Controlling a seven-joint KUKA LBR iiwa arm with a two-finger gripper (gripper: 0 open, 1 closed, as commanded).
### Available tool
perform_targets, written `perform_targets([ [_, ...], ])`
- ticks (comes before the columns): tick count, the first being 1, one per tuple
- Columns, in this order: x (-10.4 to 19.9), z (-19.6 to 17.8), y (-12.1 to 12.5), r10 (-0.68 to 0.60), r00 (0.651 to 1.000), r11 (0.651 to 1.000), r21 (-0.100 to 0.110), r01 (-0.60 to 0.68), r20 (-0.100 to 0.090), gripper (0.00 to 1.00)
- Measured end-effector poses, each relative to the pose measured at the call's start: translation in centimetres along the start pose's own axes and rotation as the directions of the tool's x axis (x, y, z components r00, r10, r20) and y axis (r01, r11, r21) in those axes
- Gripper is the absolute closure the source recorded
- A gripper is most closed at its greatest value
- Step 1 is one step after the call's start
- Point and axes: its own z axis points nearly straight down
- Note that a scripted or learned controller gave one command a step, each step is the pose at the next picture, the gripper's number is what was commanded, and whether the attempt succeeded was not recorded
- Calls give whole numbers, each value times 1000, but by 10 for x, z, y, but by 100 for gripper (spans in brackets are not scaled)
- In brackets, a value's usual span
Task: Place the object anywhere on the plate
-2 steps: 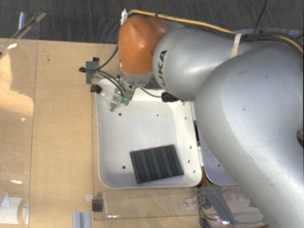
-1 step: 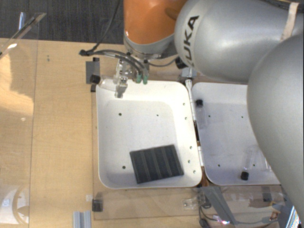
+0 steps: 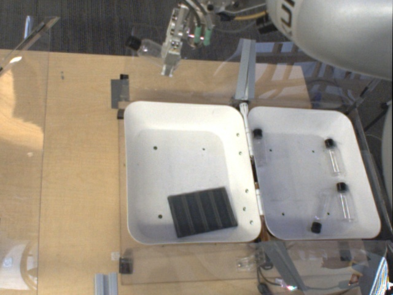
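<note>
The gripper (image 3: 171,57) hangs above the bench beyond the left bin (image 3: 138,165); whether it is spread cannot be told. The dark ribbed plate (image 3: 202,211) lies in that bin. Clear tubes (image 3: 334,160) lie in the right bin (image 3: 362,140). Judged stage: pre-pickup; next, reach a tube.

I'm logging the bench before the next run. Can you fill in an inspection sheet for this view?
Surface: wooden bench bearing two white bins, left bin and right bin.
Job's things: dark ribbed plate lying flat at the left bin's near edge; clear tubes with black caps in the right bin.
Clutter: nothing seen.
Grippers: gripper raised beyond the left bin's far edge, over the bench.
Cables: wires near the wrist.
Surroundings: dark floor beyond the bench.
</note>
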Motion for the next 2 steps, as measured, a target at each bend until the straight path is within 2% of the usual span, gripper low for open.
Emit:
perform_targets([
  [1,19,154,-4,395,919,919,10,-395,-8,100],
  [2,-8,278,0,494,869,869,12,-494,-8,100],
])
